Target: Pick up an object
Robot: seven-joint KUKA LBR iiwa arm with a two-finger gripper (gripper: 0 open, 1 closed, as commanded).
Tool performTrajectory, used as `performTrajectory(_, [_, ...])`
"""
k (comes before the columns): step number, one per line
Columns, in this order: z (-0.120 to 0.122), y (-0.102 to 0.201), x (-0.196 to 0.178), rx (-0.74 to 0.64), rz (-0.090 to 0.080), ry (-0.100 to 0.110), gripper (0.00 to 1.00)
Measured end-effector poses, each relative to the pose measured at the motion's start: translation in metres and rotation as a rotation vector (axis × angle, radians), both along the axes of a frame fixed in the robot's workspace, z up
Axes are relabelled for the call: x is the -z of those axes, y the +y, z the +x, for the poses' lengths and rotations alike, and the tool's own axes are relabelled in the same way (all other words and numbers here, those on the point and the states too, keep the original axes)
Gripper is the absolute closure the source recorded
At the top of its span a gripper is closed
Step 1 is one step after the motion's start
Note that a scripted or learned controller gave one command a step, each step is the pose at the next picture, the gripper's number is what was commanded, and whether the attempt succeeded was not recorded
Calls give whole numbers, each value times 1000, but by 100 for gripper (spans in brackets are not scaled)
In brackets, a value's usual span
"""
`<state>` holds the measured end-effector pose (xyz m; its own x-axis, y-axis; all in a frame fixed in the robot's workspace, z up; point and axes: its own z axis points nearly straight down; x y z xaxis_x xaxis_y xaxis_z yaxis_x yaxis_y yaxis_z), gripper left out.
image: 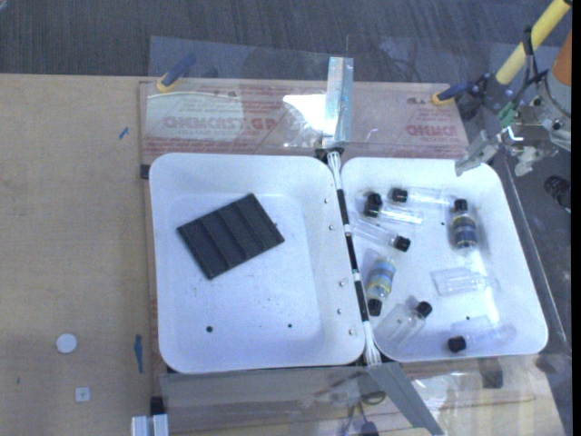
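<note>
The right bin (517, 243) holds several small clear vials with black caps, among them one vial (396, 216) near the middle and another vial (405, 321) at the front. A bottle with a dark blue label (464, 226) stands toward the right. A bottle with a blue and yellow label (379, 278) lies near the divider. In the left bin (172, 316) a dark ribbed pad (230, 234) lies flat. My gripper (497, 146) hangs above the right bin's back right corner, apart from every object, and nothing shows in it.
A metal bracket (338, 103) stands at the back between the bins on a board with clear film. Yellow and blue clamps (175, 73) (454, 92) grip the board's back corners. A small white disc (66, 342) lies on the bench at the left.
</note>
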<state>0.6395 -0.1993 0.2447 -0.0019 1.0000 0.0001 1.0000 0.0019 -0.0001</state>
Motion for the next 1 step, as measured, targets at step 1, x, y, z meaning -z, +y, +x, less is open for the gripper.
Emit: performTrajectory(1, [-41, -10, 145, -65, 19, 4, 0])
